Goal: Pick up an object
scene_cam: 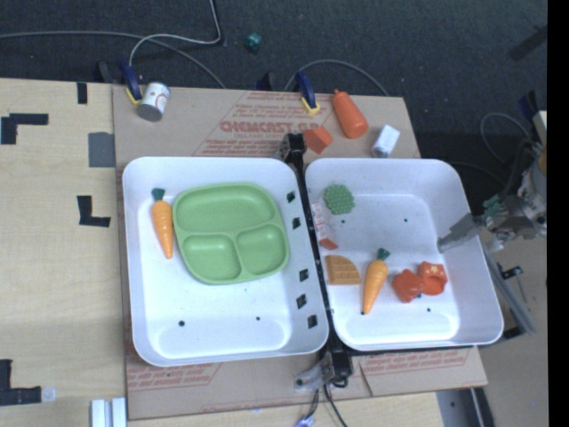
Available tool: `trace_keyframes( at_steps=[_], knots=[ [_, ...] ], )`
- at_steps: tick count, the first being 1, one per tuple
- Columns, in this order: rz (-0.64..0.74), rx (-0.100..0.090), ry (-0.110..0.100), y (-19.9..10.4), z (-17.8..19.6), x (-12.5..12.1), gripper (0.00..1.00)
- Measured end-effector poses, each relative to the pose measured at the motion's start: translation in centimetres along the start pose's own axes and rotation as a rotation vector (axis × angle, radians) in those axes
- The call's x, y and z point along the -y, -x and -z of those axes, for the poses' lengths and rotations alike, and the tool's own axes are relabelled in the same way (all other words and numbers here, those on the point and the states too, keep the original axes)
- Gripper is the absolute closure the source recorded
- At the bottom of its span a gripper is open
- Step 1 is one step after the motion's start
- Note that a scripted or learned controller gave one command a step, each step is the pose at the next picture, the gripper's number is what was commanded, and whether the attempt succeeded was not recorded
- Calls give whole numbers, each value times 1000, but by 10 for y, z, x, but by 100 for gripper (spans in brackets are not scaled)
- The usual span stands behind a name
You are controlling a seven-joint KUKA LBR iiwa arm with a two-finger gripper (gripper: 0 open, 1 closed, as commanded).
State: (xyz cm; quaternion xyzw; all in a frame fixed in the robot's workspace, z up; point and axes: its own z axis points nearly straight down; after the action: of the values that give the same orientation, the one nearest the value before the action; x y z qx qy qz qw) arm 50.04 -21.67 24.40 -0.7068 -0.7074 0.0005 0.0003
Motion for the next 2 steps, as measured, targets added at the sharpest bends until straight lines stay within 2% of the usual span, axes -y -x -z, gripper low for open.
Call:
trace_keyframes(
  at_steps=[1, 2],
  knots=[
    [0, 5, 13, -41, -146, -4, 0],
    [-3, 15, 27, -86, -150, 10, 0]
  ],
)
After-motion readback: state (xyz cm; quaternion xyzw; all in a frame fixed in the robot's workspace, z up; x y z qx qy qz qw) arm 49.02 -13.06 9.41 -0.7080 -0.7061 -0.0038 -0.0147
